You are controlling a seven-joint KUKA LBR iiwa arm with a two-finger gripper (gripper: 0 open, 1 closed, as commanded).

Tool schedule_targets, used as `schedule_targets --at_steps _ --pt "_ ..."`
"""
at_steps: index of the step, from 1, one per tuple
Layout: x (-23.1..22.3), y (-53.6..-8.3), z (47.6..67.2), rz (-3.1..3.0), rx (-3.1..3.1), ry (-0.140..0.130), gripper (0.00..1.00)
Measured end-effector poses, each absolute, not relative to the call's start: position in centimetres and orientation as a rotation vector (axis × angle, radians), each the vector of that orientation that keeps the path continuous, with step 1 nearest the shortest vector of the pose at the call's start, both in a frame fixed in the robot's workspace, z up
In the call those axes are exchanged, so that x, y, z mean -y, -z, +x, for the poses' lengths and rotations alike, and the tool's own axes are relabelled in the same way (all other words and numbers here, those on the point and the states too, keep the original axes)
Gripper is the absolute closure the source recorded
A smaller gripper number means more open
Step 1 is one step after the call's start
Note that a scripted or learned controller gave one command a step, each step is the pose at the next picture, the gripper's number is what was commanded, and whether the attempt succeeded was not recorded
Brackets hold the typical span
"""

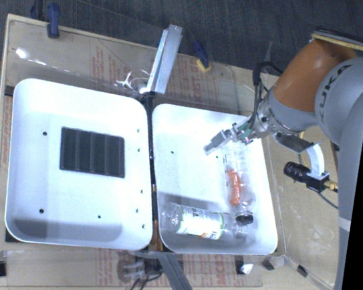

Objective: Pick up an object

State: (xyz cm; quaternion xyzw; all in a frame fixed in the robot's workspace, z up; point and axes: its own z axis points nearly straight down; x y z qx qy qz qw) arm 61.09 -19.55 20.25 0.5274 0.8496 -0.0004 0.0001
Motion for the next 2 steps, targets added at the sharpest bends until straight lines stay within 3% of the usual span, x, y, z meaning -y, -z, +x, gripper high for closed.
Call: schedule_targets --at_steps 1,2 --pt "20.93 -13.76 57.77 1.752 -2.612 0.003 0.00" --pt "20.29 -14.56 58.24 1.864 -2.531 0.003 0.00"
